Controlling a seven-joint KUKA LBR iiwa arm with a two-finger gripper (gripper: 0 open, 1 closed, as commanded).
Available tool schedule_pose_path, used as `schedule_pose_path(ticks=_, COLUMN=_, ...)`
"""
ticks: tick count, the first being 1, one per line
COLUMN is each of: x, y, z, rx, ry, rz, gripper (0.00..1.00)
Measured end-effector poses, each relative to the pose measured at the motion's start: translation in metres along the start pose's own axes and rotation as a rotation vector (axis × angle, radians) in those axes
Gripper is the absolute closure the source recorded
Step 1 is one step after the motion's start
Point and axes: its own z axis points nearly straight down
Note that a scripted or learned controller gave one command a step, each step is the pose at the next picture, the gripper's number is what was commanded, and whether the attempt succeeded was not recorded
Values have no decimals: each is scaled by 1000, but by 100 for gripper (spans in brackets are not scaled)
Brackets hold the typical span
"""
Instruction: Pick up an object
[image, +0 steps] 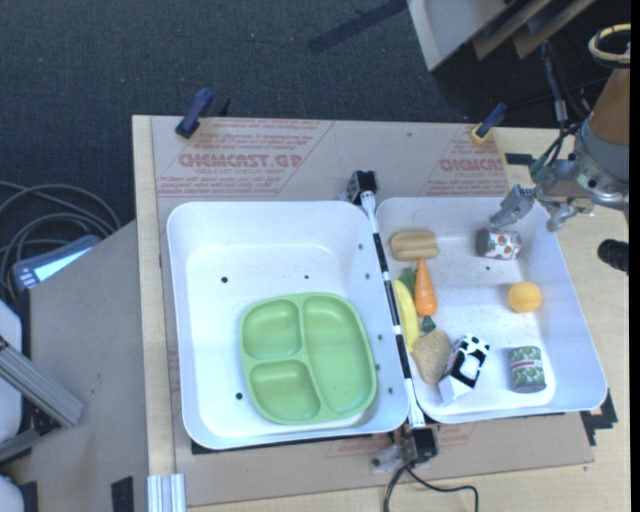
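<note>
Cube (501, 243) sits just at seven o'clock from my gripper (530, 207), inside the right bin (575, 330); my jaws hang apart, holding nothing, above its upper edge.

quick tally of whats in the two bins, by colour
Green: 2, the three-compartment green plastic tray and the green-labelled can
Orange: 2, the orange carrot and the orange ball
Yellow: 1, the yellow banana
Tan: 2, the tan bread roll and the tan lump
Black-and-white: 1, the toy
White patterned: 1, the cube
Total: 9
</note>
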Motion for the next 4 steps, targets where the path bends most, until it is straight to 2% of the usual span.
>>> schedule_pose_path(ticks=1, x=-10, y=42, z=99, rx=-15, ry=-7, rz=-2, gripper=0)
schedule_pose_path(ticks=2, x=36, y=38, z=126, rx=1, ry=1, rz=-1, gripper=0)
schedule_pose_path(ticks=3, x=74, y=9, z=126, rx=0, ry=0, rz=-1, gripper=0)
schedule_pose_path(ticks=4, x=67, y=39, z=126, rx=-3, ry=-1, rz=-1, gripper=0)
